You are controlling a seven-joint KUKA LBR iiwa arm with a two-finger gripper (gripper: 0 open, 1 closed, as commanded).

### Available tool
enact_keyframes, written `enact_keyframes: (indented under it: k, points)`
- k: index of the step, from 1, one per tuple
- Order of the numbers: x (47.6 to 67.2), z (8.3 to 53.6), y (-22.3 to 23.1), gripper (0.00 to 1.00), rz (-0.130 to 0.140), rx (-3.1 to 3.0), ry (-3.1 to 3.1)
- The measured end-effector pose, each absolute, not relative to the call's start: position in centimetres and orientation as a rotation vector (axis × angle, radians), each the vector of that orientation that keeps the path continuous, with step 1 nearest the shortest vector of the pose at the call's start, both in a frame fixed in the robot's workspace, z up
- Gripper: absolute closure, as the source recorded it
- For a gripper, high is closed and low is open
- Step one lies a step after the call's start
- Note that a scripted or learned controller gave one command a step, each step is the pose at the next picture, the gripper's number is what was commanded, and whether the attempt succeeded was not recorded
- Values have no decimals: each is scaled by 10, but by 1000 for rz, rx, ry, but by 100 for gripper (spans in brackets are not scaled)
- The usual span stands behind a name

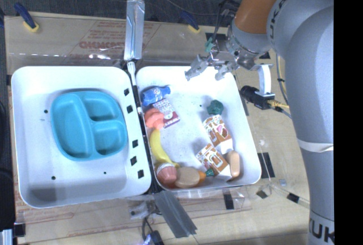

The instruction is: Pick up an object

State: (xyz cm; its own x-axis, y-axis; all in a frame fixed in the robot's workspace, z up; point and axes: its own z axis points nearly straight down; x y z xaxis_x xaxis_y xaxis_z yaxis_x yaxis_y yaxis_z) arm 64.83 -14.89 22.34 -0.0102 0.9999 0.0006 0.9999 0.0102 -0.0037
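The arm (309, 68) is thick, rounded and pale grey, with a broad orange band (258, 3) at two o'clock, black "KU" lettering at five o'clock, and thin black cables near its metallic gripper (207, 70).

**My arm at two o'clock, gripper spread**

My arm (309, 74) comes in from three o'clock, a broad grey column filling that side from five o'clock upward. Near one o'clock it bends back toward the centre, where my orange band (260, 3) wraps the link just above the wrist. From there the wrist angles down toward nine o'clock. My gripper (207, 68) sits at roughly one o'clock from centre, its two fingers (193, 72) splayed apart with nothing between them.
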Motion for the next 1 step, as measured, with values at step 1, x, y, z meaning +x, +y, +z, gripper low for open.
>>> enact_keyframes:
  k: [1]
  points:
    - [578,131,-203,0,3,-2133,-2313]
